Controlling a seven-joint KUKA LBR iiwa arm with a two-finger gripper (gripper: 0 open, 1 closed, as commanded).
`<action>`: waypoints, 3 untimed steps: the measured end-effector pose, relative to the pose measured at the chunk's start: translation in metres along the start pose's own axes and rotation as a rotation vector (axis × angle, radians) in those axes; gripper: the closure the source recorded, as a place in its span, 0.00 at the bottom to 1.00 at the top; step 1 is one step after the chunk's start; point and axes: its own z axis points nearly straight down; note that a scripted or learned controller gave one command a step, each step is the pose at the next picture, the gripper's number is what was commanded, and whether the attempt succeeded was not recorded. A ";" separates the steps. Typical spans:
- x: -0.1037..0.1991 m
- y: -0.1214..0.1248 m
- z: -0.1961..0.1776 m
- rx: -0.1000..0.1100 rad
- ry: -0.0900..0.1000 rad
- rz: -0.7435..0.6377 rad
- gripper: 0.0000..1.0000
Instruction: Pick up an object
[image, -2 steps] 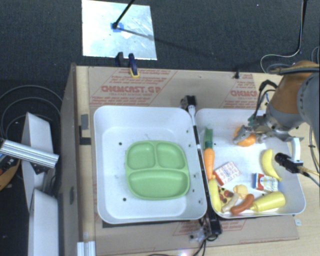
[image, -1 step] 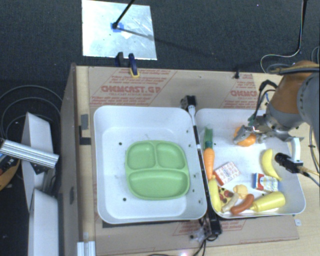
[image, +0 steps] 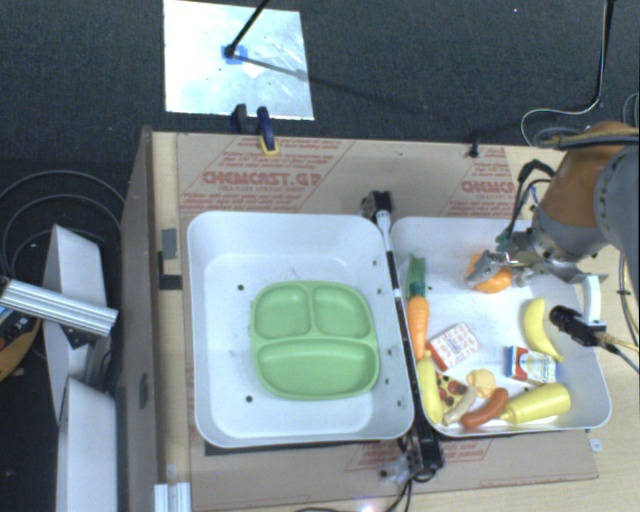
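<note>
Claw, fingers' state untellable, sits on the orange toy near the right bin's far edge; grasping seems underway, next a straight lift.

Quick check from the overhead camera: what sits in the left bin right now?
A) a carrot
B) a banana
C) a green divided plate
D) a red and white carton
C: the green divided plate lies in the left bin; the carrot and banana lie in the right bin.
</note>
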 end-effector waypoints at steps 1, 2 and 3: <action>0.000 0.000 0.000 0.000 0.000 0.000 0.00; 0.000 0.000 0.000 0.000 0.000 0.000 0.00; 0.000 0.000 0.000 0.000 0.000 0.000 0.00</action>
